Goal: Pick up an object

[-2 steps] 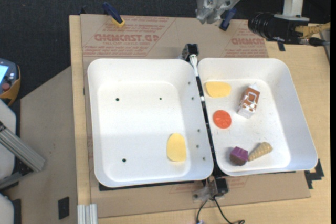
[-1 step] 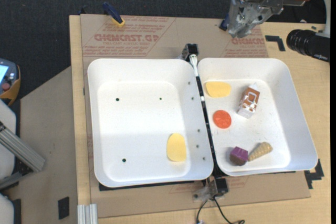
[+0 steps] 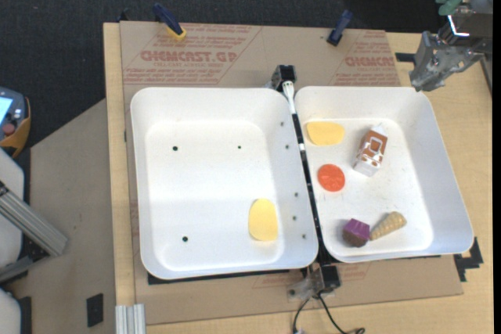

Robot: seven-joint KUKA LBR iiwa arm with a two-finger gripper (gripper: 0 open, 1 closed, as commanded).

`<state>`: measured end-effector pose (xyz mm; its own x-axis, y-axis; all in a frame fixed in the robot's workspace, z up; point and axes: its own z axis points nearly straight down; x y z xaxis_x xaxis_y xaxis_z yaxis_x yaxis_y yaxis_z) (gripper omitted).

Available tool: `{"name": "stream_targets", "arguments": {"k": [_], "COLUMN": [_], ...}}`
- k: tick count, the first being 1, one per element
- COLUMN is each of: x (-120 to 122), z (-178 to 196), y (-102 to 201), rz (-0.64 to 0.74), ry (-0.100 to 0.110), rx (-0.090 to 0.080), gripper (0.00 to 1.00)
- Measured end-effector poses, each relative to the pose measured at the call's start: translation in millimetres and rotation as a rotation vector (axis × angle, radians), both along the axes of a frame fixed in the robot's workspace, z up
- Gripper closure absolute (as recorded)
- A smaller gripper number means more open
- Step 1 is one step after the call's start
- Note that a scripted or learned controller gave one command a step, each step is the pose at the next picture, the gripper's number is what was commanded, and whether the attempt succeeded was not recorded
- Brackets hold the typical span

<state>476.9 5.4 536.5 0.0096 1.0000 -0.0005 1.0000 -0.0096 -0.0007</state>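
The right bin (image 3: 438, 141) holds a yellow oval piece (image 3: 324, 132), a small white and orange carton (image 3: 371, 150), a red disc (image 3: 331, 177), a purple block (image 3: 356, 231) and a tan cone (image 3: 388, 225). A second yellow oval piece (image 3: 263, 220) lies in the left bin (image 3: 149, 168), near its front right corner. My gripper (image 3: 429, 73) hangs at the upper right, above the bench just beyond the right bin's far right corner. It is well away from every object and nothing is seen between its fingers.
Two blue clamps (image 3: 169, 22) (image 3: 340, 26) pin the cardboard sheet at the bench's far edge. A black bracket (image 3: 283, 77) sits where the two bins meet at the back. Cables trail off the front edge (image 3: 313, 301).
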Motion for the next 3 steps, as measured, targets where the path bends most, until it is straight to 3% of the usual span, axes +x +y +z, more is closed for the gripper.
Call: {"name": "stream_targets", "arguments": {"k": [2,3], "x": [1.5,2.6], "z": [-1.3,-1.0], "y": [-189.2,-183.6], "rz": [-0.001,0.01], "ry": [-0.004,-0.004], "rx": [-0.005,-0.002], "gripper": [1.0,0.0]}}
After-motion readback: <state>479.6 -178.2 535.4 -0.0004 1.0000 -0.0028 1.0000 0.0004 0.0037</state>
